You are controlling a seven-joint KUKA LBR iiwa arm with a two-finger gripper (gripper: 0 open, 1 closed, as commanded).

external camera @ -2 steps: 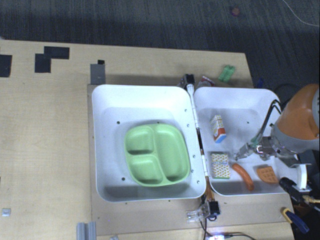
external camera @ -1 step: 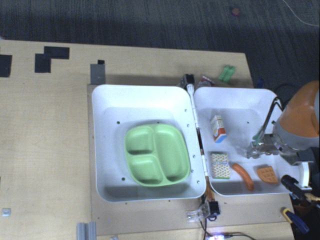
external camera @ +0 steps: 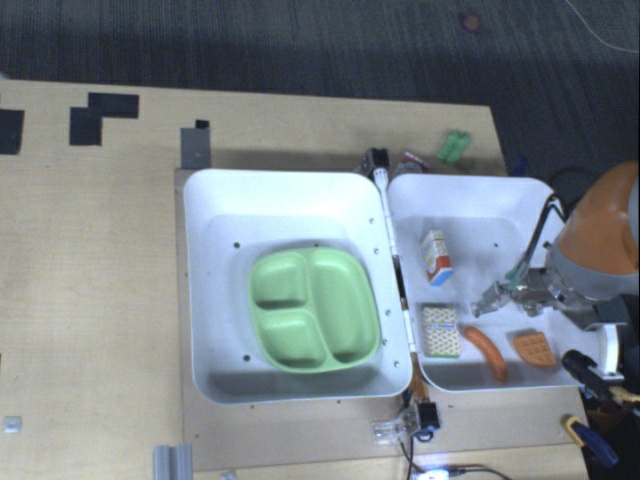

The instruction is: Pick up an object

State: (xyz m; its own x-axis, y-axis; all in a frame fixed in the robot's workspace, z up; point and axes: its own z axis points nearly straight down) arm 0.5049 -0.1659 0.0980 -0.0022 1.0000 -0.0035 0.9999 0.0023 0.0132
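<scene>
Surface (external camera: 90, 298): pale wooden bench top carrying two shallow white bins side by side; black tape patches lie at its far left.
Left bin (external camera: 215, 268): shallow white plastic bin with rounded corners, the larger share of the middle of the scene.
Right bin (external camera: 480, 203): shallow white plastic bin touching the left bin along a shared edge; the arm enters it from the right.
Divided plate (external camera: 313, 308): light green plastic plate with three compartments, lying flat in the middle of the left bin.
Arm (external camera: 605, 238): grey robot arm with an orange band, at the right edge, over the right side of the right bin.
End effector (external camera: 497, 298): metal two-finger tool pointing left, low over the right bin's floor, just right of the patterned packet and above the sausage; whether its fingers are wide or narrow cannot be told, and nothing is seen between them.
Carton (external camera: 435, 256): small white box with red and blue print, standing tilted in the middle of the right bin, far of the packet.
Patterned packet (external camera: 441, 331): small flat rectangular packet with a green-dotted face, at the near left of the right bin.
Sausage (external camera: 485, 351): orange-red toy sausage lying slantwise just right of the packet.
Waffle (external camera: 534, 348): small orange waffle-like piece, near right of the sausage, apart from it.
Green object (external camera: 454, 147): small green item on the surface beyond the right bin.
</scene>
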